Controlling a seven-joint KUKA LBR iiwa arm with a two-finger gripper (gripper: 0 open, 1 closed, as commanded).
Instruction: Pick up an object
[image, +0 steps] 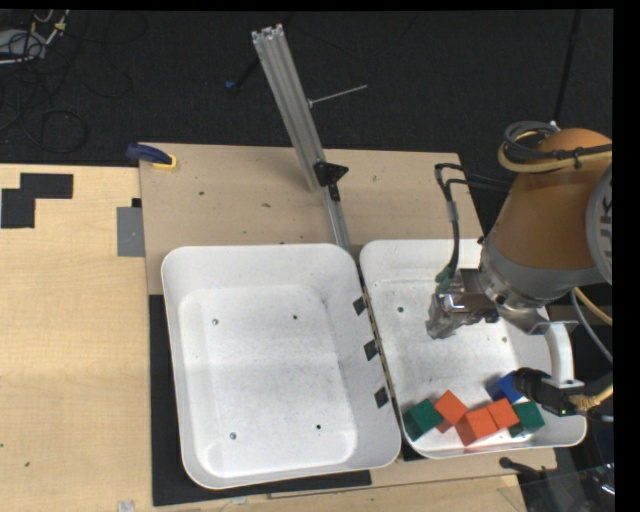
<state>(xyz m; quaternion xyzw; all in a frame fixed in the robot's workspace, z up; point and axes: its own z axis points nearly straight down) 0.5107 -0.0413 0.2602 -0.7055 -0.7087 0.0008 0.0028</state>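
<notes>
Now: hand (447, 318) hovers in right bin (400, 262), finger state unclear. Blocks (475, 415) cluster at bin's near corner; descend squarely over the orange block (451, 406).

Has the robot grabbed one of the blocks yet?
Not yet, as far as I can see. The gripper is over the middle of the right bin, with no block seen in it. The blocks, an orange block, a green block and a blue block among them, sit bunched at the bin's near corner. Reaching and lifting one is left.
</notes>
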